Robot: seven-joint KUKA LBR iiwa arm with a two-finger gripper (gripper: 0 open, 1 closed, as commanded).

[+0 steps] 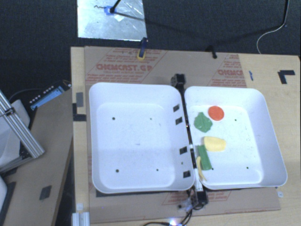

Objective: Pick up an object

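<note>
You have two white bins on the bench [117, 62]: the left bin [136, 138] and the right bin [254, 140]. In the right bin lie five objects, toward its nine o'clock side: one orange disc [216, 113], one green leafy piece [202, 122], one yellow lump [214, 143], one green strip [204, 157], one thin yellow piece [200, 167].

Metal frame [16, 131] cut off by left edge. Green strip [204, 157] and thin yellow piece [199, 166] at right bin's [270, 126] wall too small to identify.
</note>
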